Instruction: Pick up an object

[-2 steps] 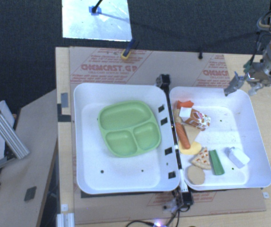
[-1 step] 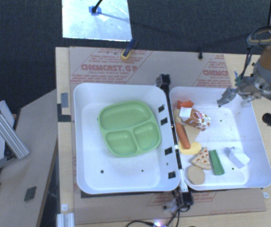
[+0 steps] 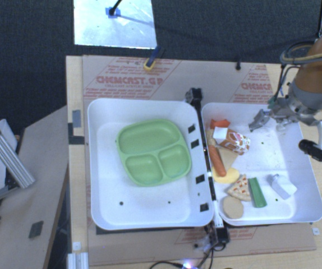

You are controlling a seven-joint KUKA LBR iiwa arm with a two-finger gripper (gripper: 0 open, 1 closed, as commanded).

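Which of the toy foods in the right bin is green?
The upright green stick near the bin's front edge, right of the pizza slice. The carrot is orange, the cookie tan.

I work in a robotics lab, not a kitchen. Beneath my gripper [image 3: 270, 119] lie two shallow white plastic bins [image 3: 102, 206] on a brown protective-papered board [image 3: 130, 78], joined by black clips [image 3: 193, 94]. Far to my gripper's left stand bare aluminium framing rails [image 3: 1, 150]; beyond, dark carpet [image 3: 26, 38] with a taped silvery square sheet [image 3: 115, 15].

The brown board [image 3: 128, 78] under the bins reads "CHEMCAST GP" in red, repeated at its right.
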